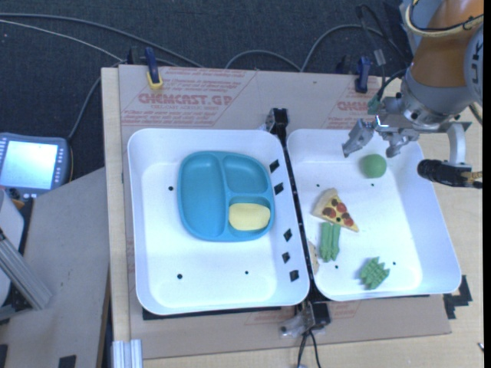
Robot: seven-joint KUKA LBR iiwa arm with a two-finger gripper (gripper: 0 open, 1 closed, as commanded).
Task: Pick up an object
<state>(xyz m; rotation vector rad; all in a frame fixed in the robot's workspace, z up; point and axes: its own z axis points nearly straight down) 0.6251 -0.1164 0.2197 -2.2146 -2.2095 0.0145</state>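
The gripper (pixel 374 142) hangs with fingers apart above the green ball (pixel 374 165); being round, the ball could roll away from an off-centre squeeze toward the bin wall (pixel 430 190)

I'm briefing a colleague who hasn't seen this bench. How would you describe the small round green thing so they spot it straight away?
Look at the right-hand white bin, at its far end, below the gripper. There lies a small green ball, apart from the pizza slice toy. The other two green toys sit nearer the front; one is long, one jagged, and only this one is smooth and round.
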